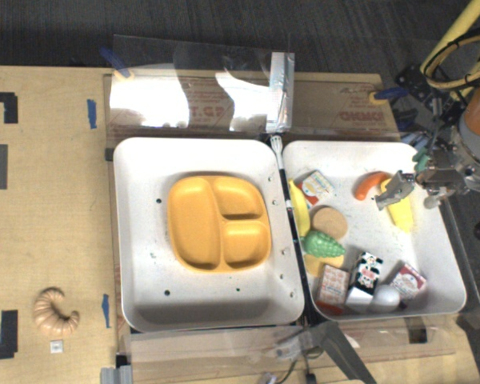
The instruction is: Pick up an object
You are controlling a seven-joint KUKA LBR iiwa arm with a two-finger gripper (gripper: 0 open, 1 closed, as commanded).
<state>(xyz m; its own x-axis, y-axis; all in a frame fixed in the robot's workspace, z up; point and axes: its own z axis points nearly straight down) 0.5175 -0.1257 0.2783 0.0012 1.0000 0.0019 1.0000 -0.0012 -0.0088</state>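
From here I see my jaws (410, 192) hanging over the right bin (456, 282), near its far right corner, above a yellow wedge (402, 213) with an orange piece (368, 184) just beside it; whether they are spread or pressed together I cannot tell, and nothing shows between them. The wedge looks like light, stiff plastic play food, smooth and likely slippery, so I would take it across its narrow width rather than along its length. The orange piece looks rounded and may roll out of a pinch. Along the bin's left wall lie a banana (299, 211), a tan disc (330, 222) and a green bumpy piece (323, 246). By the near edge stand small cartons: a cow-print one (368, 272) and two reddish ones (333, 285) (408, 280). These are boxy, light and flat-sided, the easiest holds, though crowded together. Their printing is too small to read. The cardboard beyond the bins carries red lettering I cannot make out. The left bin (136, 214) holds a yellow tray (194, 222)
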